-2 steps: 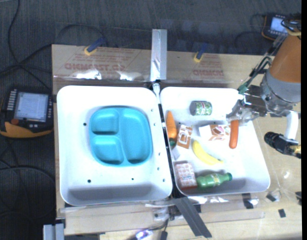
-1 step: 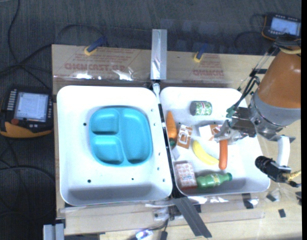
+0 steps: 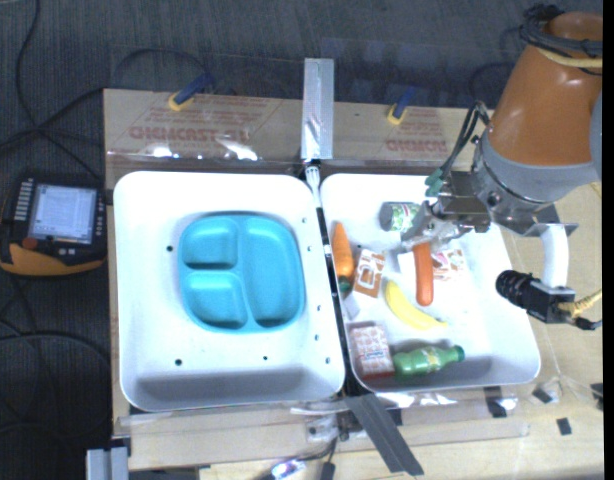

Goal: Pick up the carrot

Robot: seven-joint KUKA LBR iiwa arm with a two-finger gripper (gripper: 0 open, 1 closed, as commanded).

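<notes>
Two shallow white bins sit on a cardboard-lined bench. The slim orange carrot [image 3: 341,251] lies along the left wall of the right bin [image 3: 507,323], right of centre frame, untouched. Beside it lies a small printed packet [image 3: 368,271]; farther right, a red sausage [image 3: 424,274] and yellow banana [image 3: 411,309]. The metal gripper [image 3: 434,224] hovers above the sausage; whether it is spread or closed cannot be told. The left bin [image 3: 147,358] holds a blue divided tray [image 3: 239,272].

Carrot [image 3: 342,250] lies along right bin's [image 3: 522,353] left wall.

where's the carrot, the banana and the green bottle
carrot [image 3: 341,255], camera view, middle of its orange body by the right bin's left wall
banana [image 3: 411,308], camera view, middle of its yellow curve
green bottle [image 3: 424,360], camera view, middle of its body
</notes>
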